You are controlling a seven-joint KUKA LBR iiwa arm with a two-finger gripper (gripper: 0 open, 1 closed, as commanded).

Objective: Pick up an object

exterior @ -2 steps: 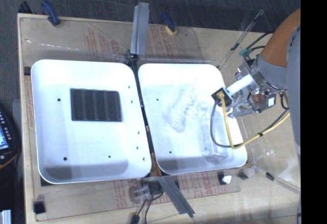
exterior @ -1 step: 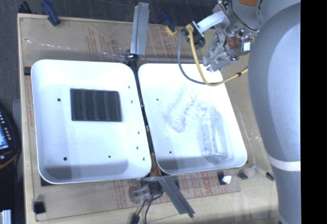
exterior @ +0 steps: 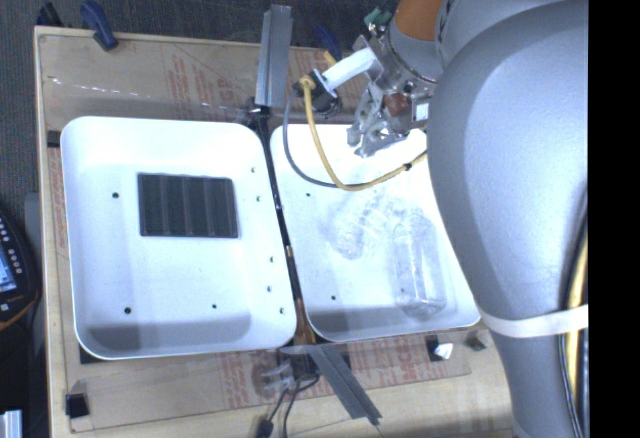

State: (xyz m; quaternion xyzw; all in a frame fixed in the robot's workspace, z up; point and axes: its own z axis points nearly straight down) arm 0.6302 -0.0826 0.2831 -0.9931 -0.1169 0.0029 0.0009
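Camera view: grey arm (exterior: 520, 126) covers the counter's (exterior: 150, 76) right side; left bin (exterior: 90, 226) holds a dark ribbed block (exterior: 188, 205); right bin (exterior: 310, 216) holds a clear plastic bottle (exterior: 418, 266) beside crumpled clear wrap (exterior: 355, 224); end effector (exterior: 372, 134) hovers above that bin's far end, its opening impossible to judge, nothing visibly gripped.

The left bin (exterior: 165, 226) lies wide open from above, with just 1 flat dark ridged panel (exterior: 188, 205) near its middle. The right bin (exterior: 340, 321) is tighter: the grey arm (exterior: 520, 126) overhangs its right side, a yellow cable (exterior: 320, 161) loops over its far end, and 2 clear plastic items (exterior: 385, 241) lie mid-floor.
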